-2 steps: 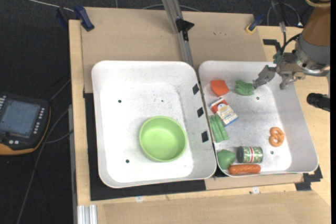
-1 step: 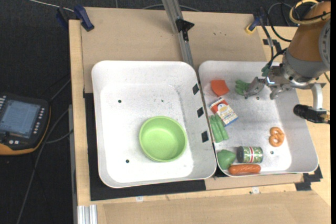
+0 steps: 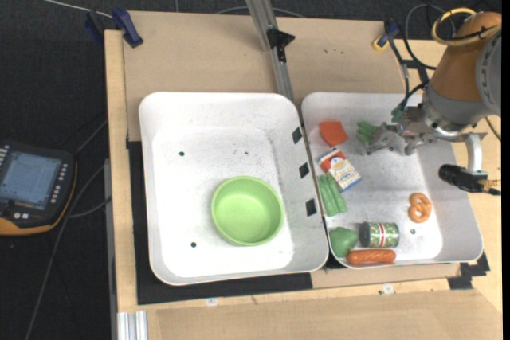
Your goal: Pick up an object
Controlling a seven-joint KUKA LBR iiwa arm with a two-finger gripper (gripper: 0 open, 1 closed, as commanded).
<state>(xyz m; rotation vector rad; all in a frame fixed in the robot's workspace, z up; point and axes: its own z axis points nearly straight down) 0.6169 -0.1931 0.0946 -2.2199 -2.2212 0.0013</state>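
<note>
Nothing looks lifted yet: the gripper (image 3: 381,138) hangs low in the right bin (image 3: 454,243), fingers spread with nothing between them. A small green object (image 3: 366,129) lies just off its fingertips; an orange block (image 3: 333,132) sits further beyond. Closing and lifting remain.

Grey arm (image 3: 488,76), orange band (glossy), grey metal wrist, black cables

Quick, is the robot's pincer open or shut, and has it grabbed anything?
Pincer: cannot be told; it sits low in the right bin by a small green object, with nothing seen held.
</note>
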